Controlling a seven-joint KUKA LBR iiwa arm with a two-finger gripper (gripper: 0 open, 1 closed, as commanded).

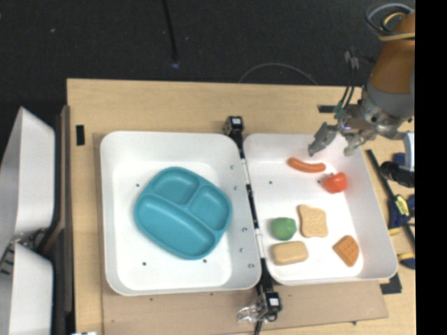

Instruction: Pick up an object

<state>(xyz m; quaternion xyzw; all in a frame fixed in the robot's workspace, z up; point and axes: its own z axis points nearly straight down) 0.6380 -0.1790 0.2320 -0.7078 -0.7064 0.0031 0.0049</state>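
Observation:
The right bin (279,152) holds several toy foods: an orange sausage (306,165), a red tomato-like piece (334,182), a green round piece (283,228), a tan cracker (313,221), a beige bread roll (289,252) and an orange waffle piece (346,250). My gripper (337,140) hangs over the bin's far right corner, above and just right of the sausage. Its fingers (320,142) are spread apart and hold nothing.
A teal divided plate (183,212) lies in the left bin (119,159). A black clip (233,125) sits at the far end of the seam between the bins. Tools lie on the bench to the right of the right bin (398,208).

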